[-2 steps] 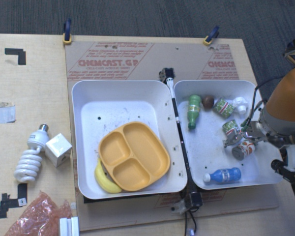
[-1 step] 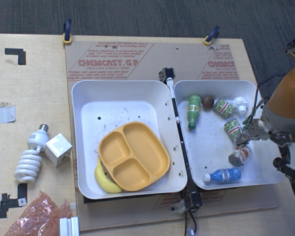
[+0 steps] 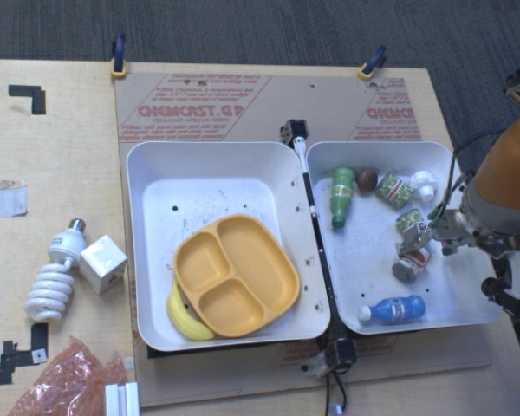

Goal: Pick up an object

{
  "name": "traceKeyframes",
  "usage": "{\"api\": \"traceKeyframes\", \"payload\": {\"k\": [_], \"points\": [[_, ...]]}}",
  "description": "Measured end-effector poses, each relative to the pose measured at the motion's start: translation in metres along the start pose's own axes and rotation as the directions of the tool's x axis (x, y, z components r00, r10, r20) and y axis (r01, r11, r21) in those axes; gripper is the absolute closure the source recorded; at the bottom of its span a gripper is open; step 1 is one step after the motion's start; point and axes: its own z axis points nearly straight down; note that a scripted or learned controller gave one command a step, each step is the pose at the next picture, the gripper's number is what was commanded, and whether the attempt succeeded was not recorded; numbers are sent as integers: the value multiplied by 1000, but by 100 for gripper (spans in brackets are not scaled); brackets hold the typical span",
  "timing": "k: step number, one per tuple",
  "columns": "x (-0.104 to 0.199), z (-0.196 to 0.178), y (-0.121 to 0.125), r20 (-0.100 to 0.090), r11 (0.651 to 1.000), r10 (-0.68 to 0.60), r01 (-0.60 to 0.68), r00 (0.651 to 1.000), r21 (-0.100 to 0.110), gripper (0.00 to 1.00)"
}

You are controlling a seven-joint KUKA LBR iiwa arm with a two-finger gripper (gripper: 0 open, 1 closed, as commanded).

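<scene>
In the right bin [image 3: 468, 315], a crushed can [image 3: 411, 263] is found near the right wall, its long axis tilted, the upper end toward the claw [image 3: 435, 232] and the grey lower end toward the blue bottle [image 3: 393, 309]. The claw is seen just beside the can's upper end, perhaps touching it; whether it is open or closed cannot be told. A green bottle [image 3: 341, 196] is stood lengthwise near the bin's left wall.

Reaches in from the right, grey two-finger gripper [image 3: 426, 237] low over the right white bin's [image 3: 468, 315] right half, orange-banded wrist behind.
</scene>
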Motion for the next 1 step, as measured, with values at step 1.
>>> {"api": "traceKeyframes", "payload": {"k": [1], "points": [[-1,-10,1,1,1000,2,-2,1000,-2,100]]}}
